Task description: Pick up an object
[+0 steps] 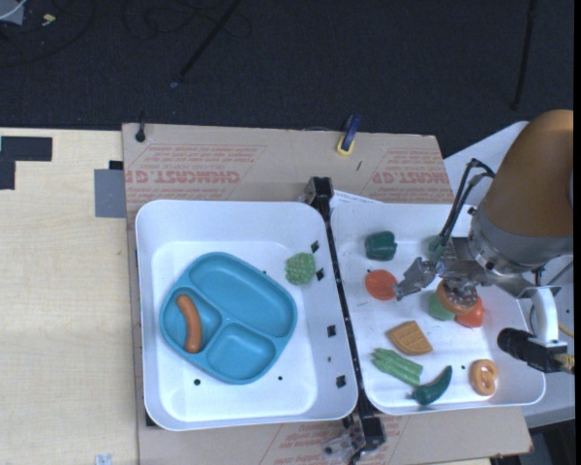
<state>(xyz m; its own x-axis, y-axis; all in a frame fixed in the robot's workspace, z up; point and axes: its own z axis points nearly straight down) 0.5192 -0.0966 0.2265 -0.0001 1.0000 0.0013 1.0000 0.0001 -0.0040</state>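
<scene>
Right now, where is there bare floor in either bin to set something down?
Left bin: bare strips around the blue divided plate, widest along its right side below the green broccoli piece. Right bin: bare in the top corner above the dark green pepper. Crowded around the claw and down to the pretzel.

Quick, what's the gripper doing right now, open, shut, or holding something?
Gripper: cannot be told; it sits low in the right bin over the toy food.

Seeing even, bright overhead light on my feed. Both white bins (155,260) v. bright, near washed out, soft shadows along rims. Dark floor (271,46) at top underexposed, detail lost. Slight overall softness, small toys blurry. Arm's orange band (537,177) out of focus.
</scene>
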